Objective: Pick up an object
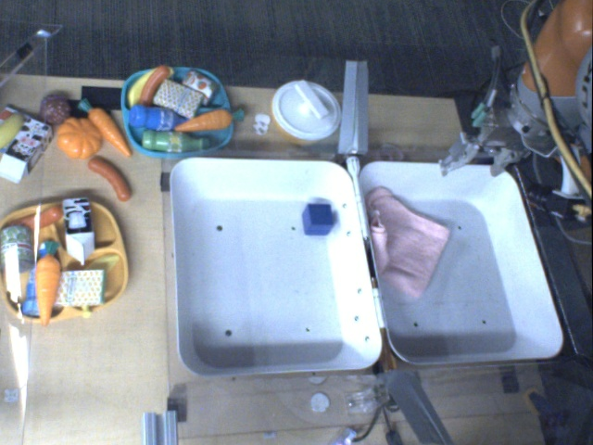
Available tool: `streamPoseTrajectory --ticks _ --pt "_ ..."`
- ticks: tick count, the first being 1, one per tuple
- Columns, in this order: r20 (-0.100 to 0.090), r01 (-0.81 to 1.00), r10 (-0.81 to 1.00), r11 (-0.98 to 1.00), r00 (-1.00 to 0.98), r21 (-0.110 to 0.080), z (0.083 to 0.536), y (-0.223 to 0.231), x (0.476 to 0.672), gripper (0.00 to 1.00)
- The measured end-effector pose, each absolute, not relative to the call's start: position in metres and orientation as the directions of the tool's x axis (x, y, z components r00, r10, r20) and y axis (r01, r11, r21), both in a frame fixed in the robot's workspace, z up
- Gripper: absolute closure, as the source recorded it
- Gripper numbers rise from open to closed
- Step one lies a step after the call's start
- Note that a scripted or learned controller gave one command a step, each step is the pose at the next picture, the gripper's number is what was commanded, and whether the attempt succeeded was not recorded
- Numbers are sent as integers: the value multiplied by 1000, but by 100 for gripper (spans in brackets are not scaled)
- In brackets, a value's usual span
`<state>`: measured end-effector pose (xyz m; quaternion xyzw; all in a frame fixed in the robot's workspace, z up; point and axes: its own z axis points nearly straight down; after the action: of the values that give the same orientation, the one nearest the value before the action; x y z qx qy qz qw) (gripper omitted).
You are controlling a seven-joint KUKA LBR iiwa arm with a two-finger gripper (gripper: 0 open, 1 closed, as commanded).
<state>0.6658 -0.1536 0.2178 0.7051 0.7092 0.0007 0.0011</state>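
The claw (477,153) hangs over the far right corner of the right bin (519,341), at or just above its rim, with the grey wrist and the orange band of the arm (561,40) behind it to the right. Two thin metal fingers (454,160) point left and slightly down; they look splayed apart, with bare bin rim and bench showing between them. Nothing sits between them and they touch no object.

Below and left of the claw, well apart from it, a pink cloth (408,244) lies crumpled on the floor of the right bin, pressed against that bin's left wall. Further left of the claw, across the divider, a small blue block (319,218) rests alone on the floor of the left bin (232,341), in its upper right part, near the wall shared with the right bin.

Left of the claw and at about the same height in the view, a white lidded bowl (306,111) stands on the bench beyond the left bin. Much further left, a blue basket (176,109) and a yellow tray (65,262) hold toy food, with a toy pumpkin (78,138) between them.
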Motion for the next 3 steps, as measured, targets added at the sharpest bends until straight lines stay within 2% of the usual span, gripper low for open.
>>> streamPoseTrajectory --ticks 1,2,3 --pt "0 1000 1000 -15 15 0 121 -156 616 0" --pt "-4 981 981 194 -194 12 90 -137 614 0" --pt "-4 981 981 195 -195 19 102 -135 617 100"
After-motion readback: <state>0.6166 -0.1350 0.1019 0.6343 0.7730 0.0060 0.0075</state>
